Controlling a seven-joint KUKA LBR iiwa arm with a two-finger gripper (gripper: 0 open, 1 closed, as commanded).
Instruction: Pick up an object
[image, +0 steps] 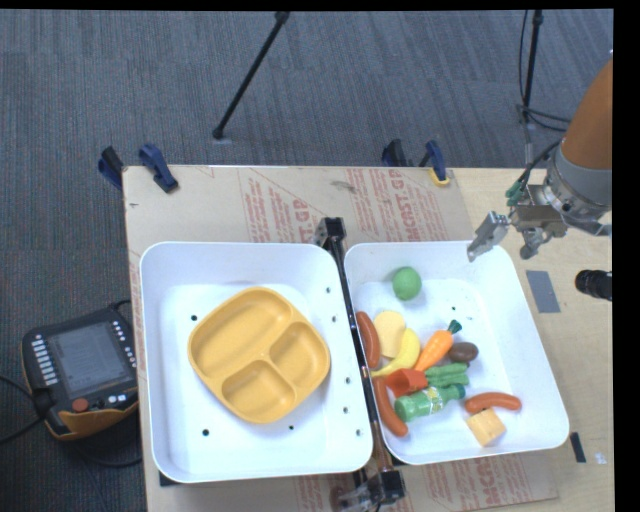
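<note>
Where the bench edge comes nearest the camera, two shallow white bins sit side by side on a brown board. Along the front of the right bin (540, 400) lie a pale yellow cube (486, 428) and a red sausage (492, 402) just behind it, with a green bottle-like piece (428, 403) and another reddish sausage (390, 410) to their left. A little farther back sit a red pepper (405, 381), a green vegetable (447, 375), a brown piece (462, 351), an orange carrot (435, 348), a yellow banana (403, 353), a pale slice (389, 327) and a long red sausage (367, 338) near the bin's left wall — all crowded together, several touching. A green ball (406, 283) rests apart from them toward the far wall.

In the left bin (160, 300) lies a yellow divided tray (259, 354) with three compartments. A teach pendant (82, 368) rests on the floor to the left of the bench.

Farther back, the gripper (515, 228) hangs over the right bin's far right corner, above the rim, with nothing visible between its fingers; how far apart they stand cannot be told. Beyond it, blue clamps (156, 165) grip the board's far edge, and tripod legs (248, 72) cross the grey carpet.
</note>
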